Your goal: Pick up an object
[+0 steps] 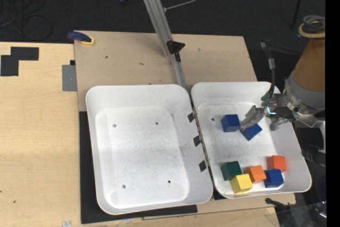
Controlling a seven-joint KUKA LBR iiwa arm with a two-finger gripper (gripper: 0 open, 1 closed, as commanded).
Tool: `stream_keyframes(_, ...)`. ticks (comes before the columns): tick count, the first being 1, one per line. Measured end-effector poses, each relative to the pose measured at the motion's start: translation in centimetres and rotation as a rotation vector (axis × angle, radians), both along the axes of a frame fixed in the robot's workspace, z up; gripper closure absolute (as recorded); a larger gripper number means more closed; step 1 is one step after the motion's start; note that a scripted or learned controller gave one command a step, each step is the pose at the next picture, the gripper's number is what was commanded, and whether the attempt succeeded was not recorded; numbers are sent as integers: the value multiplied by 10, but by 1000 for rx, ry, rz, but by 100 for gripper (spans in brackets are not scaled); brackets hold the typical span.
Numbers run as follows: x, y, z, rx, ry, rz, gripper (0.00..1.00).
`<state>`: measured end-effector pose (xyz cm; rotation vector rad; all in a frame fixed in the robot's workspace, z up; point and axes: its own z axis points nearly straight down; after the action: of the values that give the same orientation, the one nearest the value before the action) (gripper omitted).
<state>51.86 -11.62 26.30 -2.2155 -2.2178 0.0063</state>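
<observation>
My gripper (pixel 251 120) sits over the right bin (pixel 212 94), reaching in from its right rim. I take that bin as my landmark for everything else. The arm (pixel 313 69) hangs above the bin's right edge, its orange band showing above the grey wrist.

The tip of my tool is low over the middle of the bin. A blue cube (pixel 251 131) lies tilted directly under and against the grey tool tip, so I cannot tell whether it is grasped or merely touched; whether the tool is released or clenched, I cannot tell from this slanted view.

A second blue cube (pixel 230 123) rests just beside the first, toward the bin's left wall, flat on the floor of the bin.

Along the bin's near edge sits a cluster of other cubes. A dark green cube (pixel 230 169) stands nearest the left wall, with a yellow cube (pixel 241 182) touching it on the near side. An orange cube (pixel 257 173) lies just beside the yellow one, toward the right. A third blue cube (pixel 274 177) sits close to the bin's near right corner, and a red-orange cube (pixel 277 162) touches it on the far side.

The left bin (pixel 139 147) adjoins my landmark bin along its left wall. A metal rail (pixel 157 13) rises at a slant from behind the seam between them.
</observation>
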Motion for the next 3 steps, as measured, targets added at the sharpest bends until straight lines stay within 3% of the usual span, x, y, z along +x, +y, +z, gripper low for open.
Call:
stream_keyframes(1,0,-2,2,-1,-5,-4,0)
stream_keyframes(3,-1,5,-113,1,2,-4,0)
